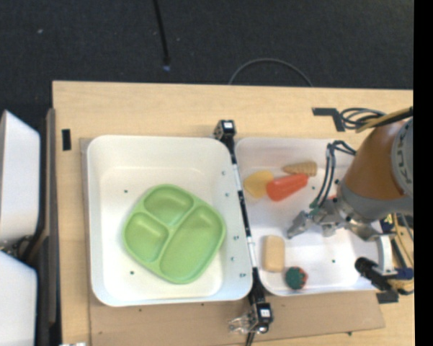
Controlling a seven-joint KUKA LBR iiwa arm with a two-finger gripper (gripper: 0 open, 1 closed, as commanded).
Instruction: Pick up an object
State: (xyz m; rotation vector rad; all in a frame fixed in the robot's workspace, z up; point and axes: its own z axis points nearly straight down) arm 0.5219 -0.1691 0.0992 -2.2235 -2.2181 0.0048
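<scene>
While I watch the camera from my desk, I see the gripper [307,223] low inside the right bin [324,283], with the grey arm [378,171] and its orange band reaching in from the right. The metal fingers [297,227] point toward the left, but I cannot tell if they are open or closed, and I see no object between them.

Nearest to the fingers, just below and a little left of them, lies a tan block [274,253], apart from the tips. Further below, near the front wall of the bin, sits a small green and red ball [295,278]. Above the fingers, a red-orange carrot-like piece [287,187] lies tilted, and a yellow piece [256,183] touches its left end. A tan bread-like piece [300,169] is beyond them, near the back wall.

Far to the left of the fingers, past the divider between the bins, the left bin [108,164] holds a green divided plate [174,233]. Nothing stands between the fingertips and the tan block.
</scene>
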